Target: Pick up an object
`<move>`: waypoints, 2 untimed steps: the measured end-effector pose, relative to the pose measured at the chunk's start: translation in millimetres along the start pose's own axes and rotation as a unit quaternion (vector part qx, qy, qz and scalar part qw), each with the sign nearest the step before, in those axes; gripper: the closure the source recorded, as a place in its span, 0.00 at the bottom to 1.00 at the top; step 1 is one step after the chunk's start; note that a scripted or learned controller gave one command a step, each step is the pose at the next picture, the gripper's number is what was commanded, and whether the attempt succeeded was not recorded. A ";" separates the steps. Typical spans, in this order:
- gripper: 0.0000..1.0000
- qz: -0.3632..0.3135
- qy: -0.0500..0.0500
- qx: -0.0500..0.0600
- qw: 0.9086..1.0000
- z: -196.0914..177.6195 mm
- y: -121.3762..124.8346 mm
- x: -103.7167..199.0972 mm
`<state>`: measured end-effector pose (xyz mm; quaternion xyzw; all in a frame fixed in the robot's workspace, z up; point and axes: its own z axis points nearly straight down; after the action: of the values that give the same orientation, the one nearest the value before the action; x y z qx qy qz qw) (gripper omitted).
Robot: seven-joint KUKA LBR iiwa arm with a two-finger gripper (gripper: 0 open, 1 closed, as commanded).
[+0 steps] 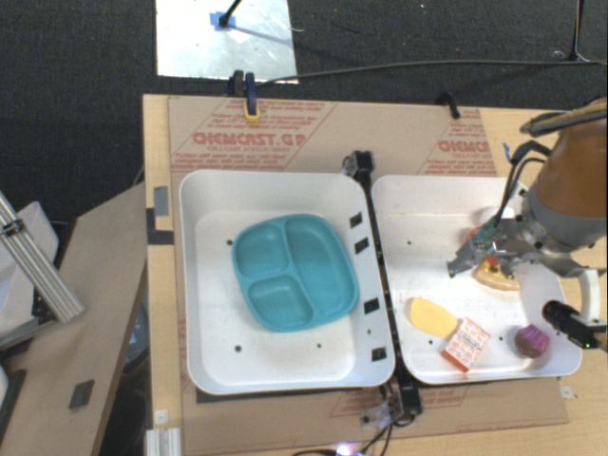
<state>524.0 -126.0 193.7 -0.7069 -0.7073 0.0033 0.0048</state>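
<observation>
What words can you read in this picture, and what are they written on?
"CHEMCAST GP": red print on the brown sheet under the bins, behind the left bin.
The same red print, partly hidden, on the sheet behind the right bin: too cut off to read in full.
Small red and white packet in the right bin: print too small to read.
Blue tray: no words.

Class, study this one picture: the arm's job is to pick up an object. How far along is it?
Done: the arm has reached into the right bin, its end effector low by a tan round item. In hand: nothing visibly held; the grip is unclear. Left: a grasp and lift. The yellow piece, red-and-white packet and purple object lie untouched, and the teal tray sits in the left bin.
</observation>
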 end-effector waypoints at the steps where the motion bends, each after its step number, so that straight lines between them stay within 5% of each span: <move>1: 0.00 -0.002 -0.001 -0.006 1.000 -6.6 3.0 0.3; 2: 0.00 -0.001 -0.001 -0.005 1.000 52.7 -0.6 6.9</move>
<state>522.8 -119.0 141.1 -0.7063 -0.7079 0.0004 0.0012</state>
